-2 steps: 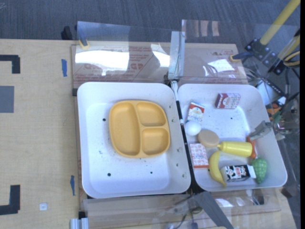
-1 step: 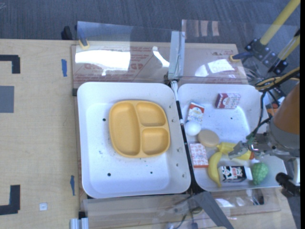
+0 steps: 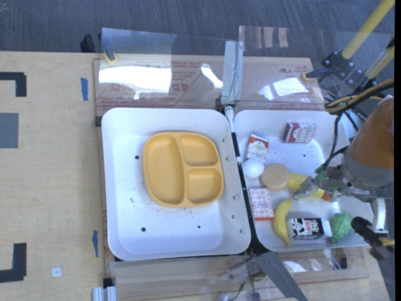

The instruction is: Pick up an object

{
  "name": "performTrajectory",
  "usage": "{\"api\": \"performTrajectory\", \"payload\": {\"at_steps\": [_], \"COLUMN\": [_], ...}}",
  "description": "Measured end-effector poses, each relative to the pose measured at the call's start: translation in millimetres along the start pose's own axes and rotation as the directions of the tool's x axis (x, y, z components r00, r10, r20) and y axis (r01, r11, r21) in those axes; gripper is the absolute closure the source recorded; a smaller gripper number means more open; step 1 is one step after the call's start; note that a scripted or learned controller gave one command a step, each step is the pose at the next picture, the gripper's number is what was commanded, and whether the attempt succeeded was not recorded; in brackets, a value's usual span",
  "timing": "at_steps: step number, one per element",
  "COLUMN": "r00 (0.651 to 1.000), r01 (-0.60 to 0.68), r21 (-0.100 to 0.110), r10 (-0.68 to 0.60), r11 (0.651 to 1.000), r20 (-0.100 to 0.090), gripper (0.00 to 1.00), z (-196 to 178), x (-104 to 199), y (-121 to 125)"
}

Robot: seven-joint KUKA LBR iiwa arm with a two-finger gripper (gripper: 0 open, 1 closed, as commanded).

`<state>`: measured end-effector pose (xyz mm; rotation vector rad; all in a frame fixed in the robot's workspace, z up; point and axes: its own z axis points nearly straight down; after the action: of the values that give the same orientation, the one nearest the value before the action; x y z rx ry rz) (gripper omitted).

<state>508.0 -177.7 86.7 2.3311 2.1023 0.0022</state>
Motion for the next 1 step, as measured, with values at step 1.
{"api": "performTrajectory", "payload": {"at_steps": [1], "r00": [0.996], "r01": [-0.09], "r21": [-0.004], "r10": [0.09], "r11": [0.996], "r20": [0.001], "gripper": [0.0], "z": [0.2], "x": [15.4], "y": [47.8]}}
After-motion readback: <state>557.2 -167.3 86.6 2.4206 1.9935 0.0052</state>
